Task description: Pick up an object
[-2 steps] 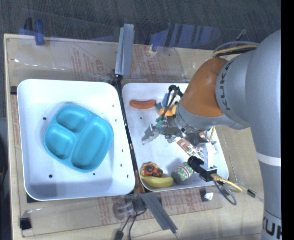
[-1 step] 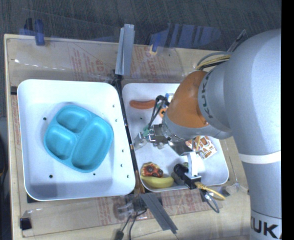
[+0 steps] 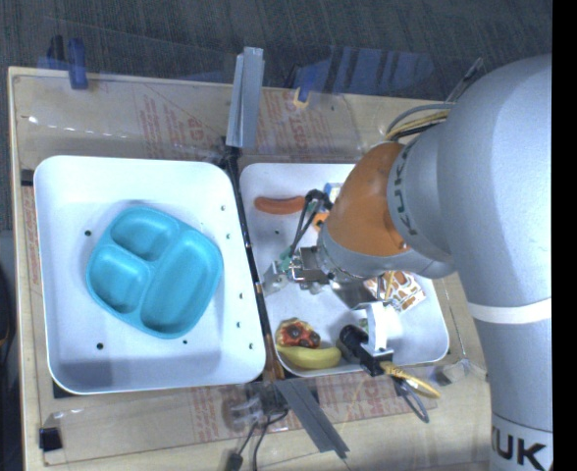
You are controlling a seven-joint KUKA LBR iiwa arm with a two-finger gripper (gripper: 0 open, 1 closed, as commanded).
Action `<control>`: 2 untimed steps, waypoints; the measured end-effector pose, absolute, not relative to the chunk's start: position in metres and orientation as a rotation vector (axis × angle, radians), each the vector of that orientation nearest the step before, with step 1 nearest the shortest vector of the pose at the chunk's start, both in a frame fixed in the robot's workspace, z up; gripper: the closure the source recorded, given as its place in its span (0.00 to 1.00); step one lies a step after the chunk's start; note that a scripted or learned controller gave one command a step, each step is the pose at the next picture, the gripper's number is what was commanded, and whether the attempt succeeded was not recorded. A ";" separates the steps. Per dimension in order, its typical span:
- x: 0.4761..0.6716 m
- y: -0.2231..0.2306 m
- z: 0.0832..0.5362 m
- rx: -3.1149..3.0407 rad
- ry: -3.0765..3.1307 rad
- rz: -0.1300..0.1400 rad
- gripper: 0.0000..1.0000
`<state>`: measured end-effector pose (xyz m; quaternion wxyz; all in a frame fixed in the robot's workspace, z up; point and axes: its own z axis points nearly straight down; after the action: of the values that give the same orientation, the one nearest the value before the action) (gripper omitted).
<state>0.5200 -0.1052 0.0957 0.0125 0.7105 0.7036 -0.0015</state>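
White plastic throughout: two shallow bins side by side on the table (image 3: 122,116). Left bin (image 3: 63,204): holds one blue divided tray (image 3: 156,268), well apart from the work. Right bin (image 3: 428,340): holds a reddish sausage (image 3: 281,204) near the far wall, a yellow banana (image 3: 313,358) against the near wall, a small red and yellow piece (image 3: 296,335) touching the banana's upper side, and a printed packet (image 3: 398,287) partly hidden under the arm (image 3: 445,194). Hand (image 3: 296,268): set low over the right bin close to its left wall, between the sausage and the banana, touching neither as far as can be seen. Opening of the hand: cannot tell, being hidden by the wrist. Nothing seen held. Step in hand, by judgement: approach and choice of target, grasp not yet made. Nearest candidates: sausage on the far side, red and yellow piece on the near side. For the next move: centre over one item, align across its short axis, descend to the bin floor, close, then lift straight up. Keep clear of the bin wall; expect a round, smooth sausage to roll or slip.
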 end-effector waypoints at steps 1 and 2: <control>0.499 -0.106 0.097 2.208 2.197 0.001 0.00; 0.483 -0.104 0.098 2.206 2.187 0.003 0.00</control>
<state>0.4826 -0.1043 0.0983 0.0179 0.7100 0.7039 0.0010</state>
